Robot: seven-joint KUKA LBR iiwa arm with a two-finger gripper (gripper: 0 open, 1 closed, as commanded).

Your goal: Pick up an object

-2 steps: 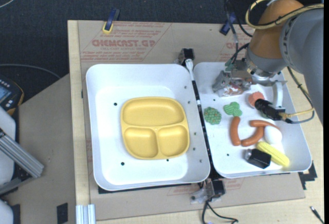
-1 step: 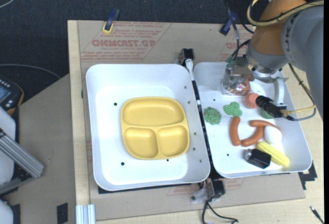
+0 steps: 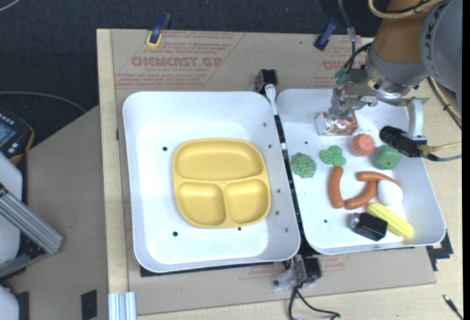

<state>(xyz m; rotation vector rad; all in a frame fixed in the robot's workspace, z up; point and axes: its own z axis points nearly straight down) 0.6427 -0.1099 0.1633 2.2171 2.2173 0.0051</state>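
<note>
Just pincer (image 3: pixel 340 122) near bin rim (image 3: pixel 294 96)

Grey arm (image 3: pixel 444 36), orange band, yellow cable loop, metal hand (image 3: pixel 342 111).

The desk (image 3: pixel 220 54) is showing a brown cardboard-like top printed with red lettering along its far part. Two shallow white bins are sitting directly on it, side by side and touching along their inner edges: the left bin (image 3: pixel 147 186) and the right bin (image 3: pixel 422 197). A blue and yellow clamp (image 3: pixel 157 31) is gripping the desk's far edge on the left, and a dark blue clamp (image 3: pixel 325 34) is gripping it farther right.
</note>
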